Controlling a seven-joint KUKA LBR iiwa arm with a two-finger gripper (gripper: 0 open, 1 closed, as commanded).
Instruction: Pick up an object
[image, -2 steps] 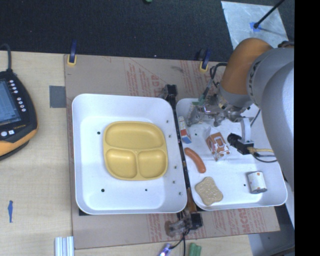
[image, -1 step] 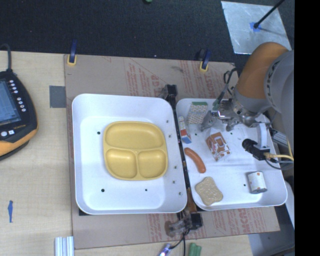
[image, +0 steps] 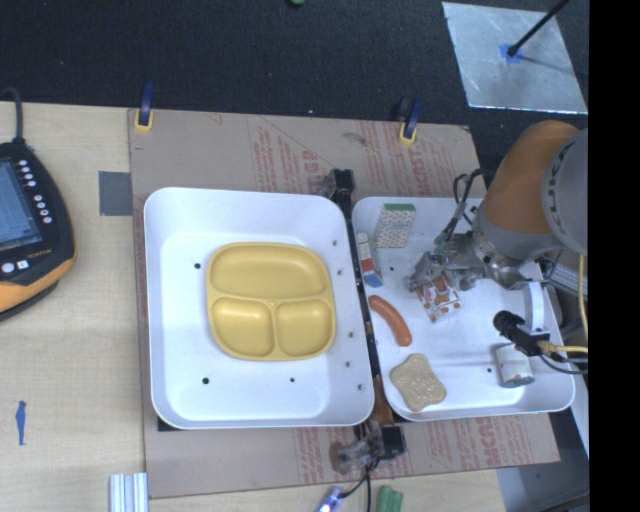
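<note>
A: Several small things lying in the right bin (image: 560, 400) — a red-and-white packet (image: 438, 298) near the middle, a sausage (image: 389, 320) towards the left wall, a tan biscuit-like slice (image: 417, 382) at the near edge, a green-printed box (image: 395, 225) at the far end.

B: And the left bin (image: 170, 380)?

A: Holding a yellow divided plate (image: 270, 300), lying flat, well apart from the arm (image: 530, 190).

B: Jaws?

A: Reaching in from the right, just above or upon the packet. Spread or pressed together, impossible to tell from up here, lost among grey metal and cables. Nothing visibly pinched.

B: Likely target, then?

A: Probably the packet, being nearest. Judged light, thin and crinkly, with a soft wrapper apt to slide on the smooth white floor or to fold under pressure. Best taken across its narrow width, near the middle, pressing down a little first.

B: Alternatives?

A: Sausage — firm-looking, rounded, perhaps slippery; to be gripped across the middle, square to its length. Slice: flat and low, hard to get under. Plate: too wide, graspable at the rim alone.
</note>
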